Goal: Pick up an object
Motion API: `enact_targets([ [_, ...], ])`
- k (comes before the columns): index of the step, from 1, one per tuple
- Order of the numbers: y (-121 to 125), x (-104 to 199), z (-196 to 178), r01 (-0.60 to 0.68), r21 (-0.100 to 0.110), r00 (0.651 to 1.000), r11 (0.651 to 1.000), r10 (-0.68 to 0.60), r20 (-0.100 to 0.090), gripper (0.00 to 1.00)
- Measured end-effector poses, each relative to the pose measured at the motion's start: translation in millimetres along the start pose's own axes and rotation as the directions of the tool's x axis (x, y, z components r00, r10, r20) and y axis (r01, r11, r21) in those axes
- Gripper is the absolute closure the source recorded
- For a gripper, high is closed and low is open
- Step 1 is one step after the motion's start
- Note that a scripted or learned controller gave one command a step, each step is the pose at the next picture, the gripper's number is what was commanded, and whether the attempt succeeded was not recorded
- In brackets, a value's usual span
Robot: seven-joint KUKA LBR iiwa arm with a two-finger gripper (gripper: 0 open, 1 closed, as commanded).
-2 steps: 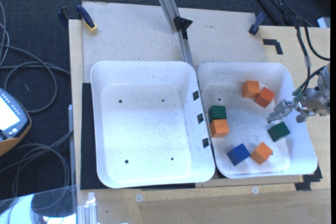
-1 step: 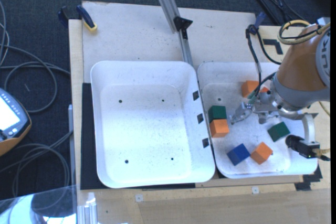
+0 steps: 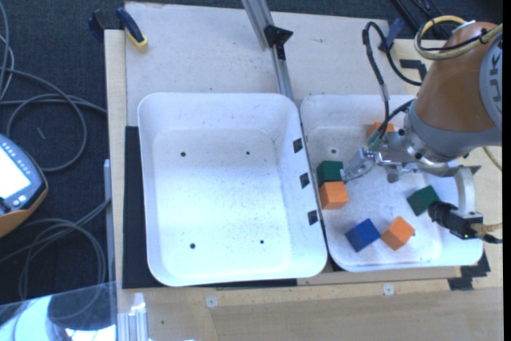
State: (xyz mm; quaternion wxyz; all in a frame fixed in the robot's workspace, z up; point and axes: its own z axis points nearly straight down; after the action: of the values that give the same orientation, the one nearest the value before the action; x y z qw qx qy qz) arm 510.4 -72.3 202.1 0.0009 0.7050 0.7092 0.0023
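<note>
Your arm (image 3: 459, 92) reaches over the right bin (image 3: 319, 112), with the gripper (image 3: 359, 166) low near that bin's left wall, just beside a green block (image 3: 329, 171); you cannot tell here whether the fingers are apart or together. An orange block (image 3: 334, 194) touches the green one on its near side. A blue block (image 3: 363, 235) and a second orange block (image 3: 398, 232) lie by the bin's near edge, another green block (image 3: 422, 199) towards its right; the left bin (image 3: 152, 112) sits alongside on the desk (image 3: 200, 44).

A yellow-handled clamp (image 3: 132, 28) grips the bench's (image 3: 207, 52) far-left corner beside loose cables (image 3: 40, 112).
</note>
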Motion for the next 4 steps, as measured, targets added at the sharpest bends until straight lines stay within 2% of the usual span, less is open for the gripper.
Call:
enact_targets([
  [1, 66.5, -14.9, 86.9, -0.007, -0.010, 1.000, 1.000, 0.007, 0.003, 0.00],
  [2, -23.5, -11.1, 103.1, -0.008, 0.012, 1.000, 1.000, 0.008, -0.001, 0.00],
  [3, -27.2, 13.4, -1.9, -0.002, -0.004, 1.000, 1.000, 0.002, 0.002, 0.00],
  [4, -29.0, 77.6, 2.7, 0.003, 0.005, 1.000, 1.000, -0.003, -0.002, 0.00],
])
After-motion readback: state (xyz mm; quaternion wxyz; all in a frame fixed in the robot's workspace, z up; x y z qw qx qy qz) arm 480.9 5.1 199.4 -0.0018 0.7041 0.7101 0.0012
